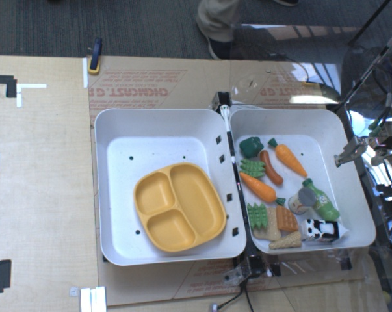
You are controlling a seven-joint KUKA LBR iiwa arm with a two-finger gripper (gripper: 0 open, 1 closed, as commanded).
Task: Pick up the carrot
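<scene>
Two carrots [290, 159] lie in the right bin [352, 174], seemingly untouched.

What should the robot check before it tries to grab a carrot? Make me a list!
1. Carrot in sight: ok. One carrot lies near the top of the right bin; a second carrot lies lower and to its left.
2. Upper carrot's top uncovered: ok.
3. Room around it: not ok. A red sausage lies close on its left side.
4. Lower carrot's room: not ok. Green leafy toys crowd it.
5. Tool position: not ok. It sits at the bin's right rim, away from both carrots.
6. Tool ready to close: cannot tell.
</scene>
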